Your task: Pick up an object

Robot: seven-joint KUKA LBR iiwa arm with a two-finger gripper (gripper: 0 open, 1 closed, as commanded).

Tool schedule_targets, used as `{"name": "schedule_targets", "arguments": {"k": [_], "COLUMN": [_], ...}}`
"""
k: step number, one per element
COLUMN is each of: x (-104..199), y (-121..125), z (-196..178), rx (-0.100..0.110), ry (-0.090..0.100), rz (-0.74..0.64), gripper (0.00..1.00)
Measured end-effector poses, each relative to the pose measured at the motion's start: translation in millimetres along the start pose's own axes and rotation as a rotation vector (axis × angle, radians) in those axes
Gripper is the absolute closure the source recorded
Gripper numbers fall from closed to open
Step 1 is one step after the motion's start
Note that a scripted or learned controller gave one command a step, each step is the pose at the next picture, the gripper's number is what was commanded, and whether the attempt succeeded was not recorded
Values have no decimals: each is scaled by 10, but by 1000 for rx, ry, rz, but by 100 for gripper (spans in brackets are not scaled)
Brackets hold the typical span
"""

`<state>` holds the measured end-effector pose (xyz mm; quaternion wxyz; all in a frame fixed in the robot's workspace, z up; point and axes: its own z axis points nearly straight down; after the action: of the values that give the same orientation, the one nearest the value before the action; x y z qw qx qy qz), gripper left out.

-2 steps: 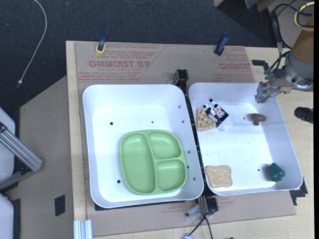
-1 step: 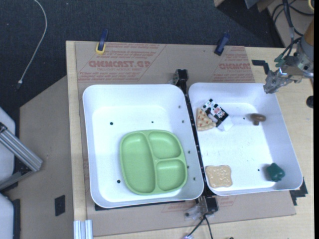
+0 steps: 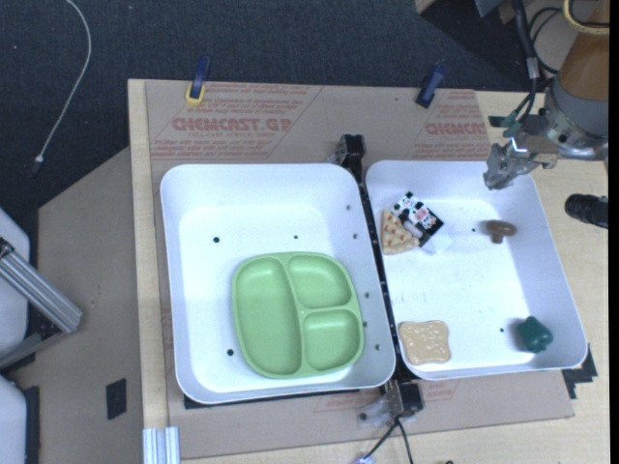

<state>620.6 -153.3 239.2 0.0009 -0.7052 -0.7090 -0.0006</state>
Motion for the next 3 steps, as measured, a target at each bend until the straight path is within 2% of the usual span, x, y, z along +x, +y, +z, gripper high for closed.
{"name": "schedule_targets", "arguments": {"k": [2,3], "x": [1023,1479], "y": [-89,-270], "z": [18,90], "rx": [2,3], "ry": [0,0], "rz": [1,0], "gripper": [100,100]}}
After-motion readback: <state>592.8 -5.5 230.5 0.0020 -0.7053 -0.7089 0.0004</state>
